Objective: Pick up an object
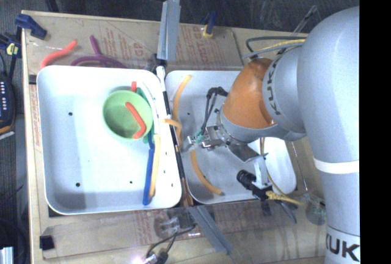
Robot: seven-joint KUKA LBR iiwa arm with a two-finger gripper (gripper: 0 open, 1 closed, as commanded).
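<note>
camera view: arm (305, 85) reaches in from the right over the right bin (232, 82), gripper (201, 139) low near that bin's left wall. can't tell its state or whether it has anything. yellow strip (204, 178) lies just below it, another yellow strip (181, 93) by the wall above. left bin (61, 153) has a green bowl (122, 117) with a red strip (138, 116) across it, a blue stick (148, 180) beside.

A green bowl (127, 115) sits upright in the left bin, an orange strip (138, 117) across it.
</note>
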